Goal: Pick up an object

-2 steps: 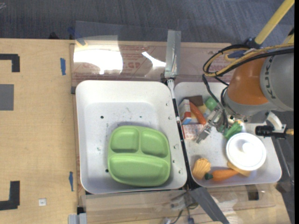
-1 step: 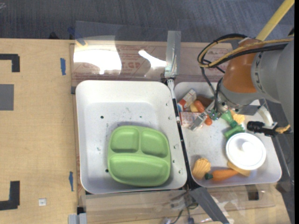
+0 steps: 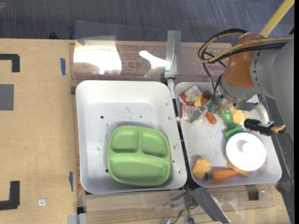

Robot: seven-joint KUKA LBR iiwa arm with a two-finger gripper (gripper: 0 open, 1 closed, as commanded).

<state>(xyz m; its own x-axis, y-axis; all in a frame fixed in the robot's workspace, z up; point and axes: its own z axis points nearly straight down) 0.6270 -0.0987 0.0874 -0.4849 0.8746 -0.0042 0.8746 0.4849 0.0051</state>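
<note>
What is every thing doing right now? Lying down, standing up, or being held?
green tray: lying flat, right way up, in the left bin.
white lid: lying flat in the right bin.
carrot: on its side.
gripper: low over the toy pile; grip unclear.

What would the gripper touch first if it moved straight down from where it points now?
Probably the small pile of toy food at the back of the right bin, right under the gripper. Depth is hard to judge.

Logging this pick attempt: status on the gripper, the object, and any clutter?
Gripper down in right bin, fingers hidden. Over pile of small toy foods; no grasp visible. White lid and carrot nearby; green tray in left bin.
</note>
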